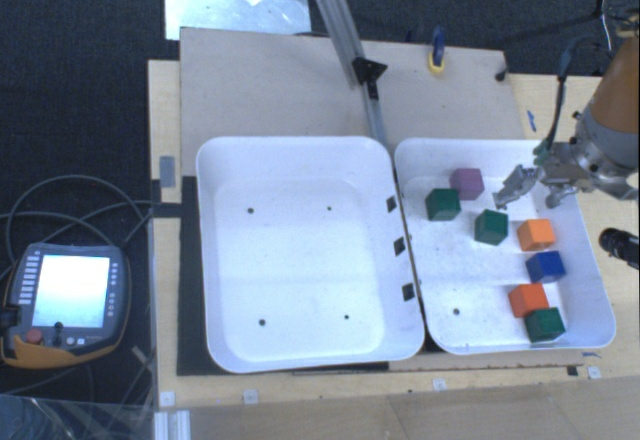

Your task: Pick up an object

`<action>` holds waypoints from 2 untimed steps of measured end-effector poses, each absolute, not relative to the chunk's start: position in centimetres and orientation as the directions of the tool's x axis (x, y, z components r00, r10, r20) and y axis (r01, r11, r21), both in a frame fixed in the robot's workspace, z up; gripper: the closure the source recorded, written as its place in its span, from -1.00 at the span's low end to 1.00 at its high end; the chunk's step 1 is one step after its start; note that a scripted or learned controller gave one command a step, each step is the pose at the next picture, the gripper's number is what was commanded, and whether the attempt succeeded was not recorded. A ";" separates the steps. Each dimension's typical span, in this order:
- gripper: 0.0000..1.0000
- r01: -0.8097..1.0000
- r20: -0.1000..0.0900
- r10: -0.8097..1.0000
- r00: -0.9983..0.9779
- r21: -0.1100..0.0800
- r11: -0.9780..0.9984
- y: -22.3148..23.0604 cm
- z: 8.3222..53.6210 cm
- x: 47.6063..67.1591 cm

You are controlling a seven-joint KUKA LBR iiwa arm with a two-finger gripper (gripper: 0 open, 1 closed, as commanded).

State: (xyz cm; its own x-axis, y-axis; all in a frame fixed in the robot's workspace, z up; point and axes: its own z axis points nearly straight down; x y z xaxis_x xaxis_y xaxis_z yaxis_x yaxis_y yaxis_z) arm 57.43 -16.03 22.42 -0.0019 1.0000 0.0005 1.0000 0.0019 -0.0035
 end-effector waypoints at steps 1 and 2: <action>-1.00 1.000 0.001 1.000 -0.003 -0.003 0.003 -15.4 18.1 57.6; -1.00 1.000 0.001 1.000 -0.002 -0.005 0.002 -15.5 12.2 56.7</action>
State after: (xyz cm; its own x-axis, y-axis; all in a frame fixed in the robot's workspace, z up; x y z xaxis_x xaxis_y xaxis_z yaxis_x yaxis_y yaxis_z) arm 56.72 -15.46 12.21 -0.0022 1.0000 0.0013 1.0000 0.0022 -0.0049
